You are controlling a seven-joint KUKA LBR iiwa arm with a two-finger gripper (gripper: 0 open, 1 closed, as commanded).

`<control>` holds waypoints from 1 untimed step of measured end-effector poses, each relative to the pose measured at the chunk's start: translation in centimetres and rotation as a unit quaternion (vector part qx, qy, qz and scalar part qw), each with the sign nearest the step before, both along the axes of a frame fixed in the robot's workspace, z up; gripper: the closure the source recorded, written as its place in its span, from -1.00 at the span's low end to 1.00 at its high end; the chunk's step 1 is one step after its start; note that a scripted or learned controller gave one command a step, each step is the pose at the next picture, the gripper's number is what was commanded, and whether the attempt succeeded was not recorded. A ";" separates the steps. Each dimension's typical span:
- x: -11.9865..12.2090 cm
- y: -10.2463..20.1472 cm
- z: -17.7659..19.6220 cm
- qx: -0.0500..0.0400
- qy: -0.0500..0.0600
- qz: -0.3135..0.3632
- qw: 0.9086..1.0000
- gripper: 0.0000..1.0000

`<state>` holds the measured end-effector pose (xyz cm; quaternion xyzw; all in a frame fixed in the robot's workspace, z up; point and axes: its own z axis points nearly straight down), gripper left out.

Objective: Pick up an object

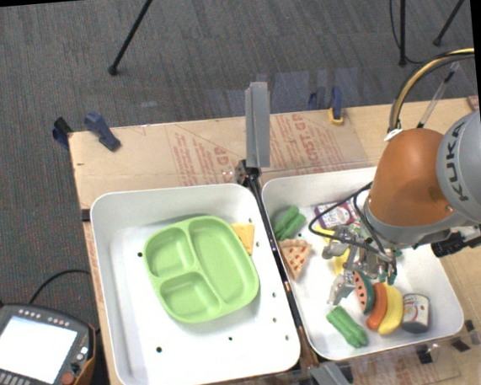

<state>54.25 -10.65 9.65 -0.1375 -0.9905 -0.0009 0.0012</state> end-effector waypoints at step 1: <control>0.7 0.7 -1.0 -0.001 -0.001 -0.078 0.997 -1.00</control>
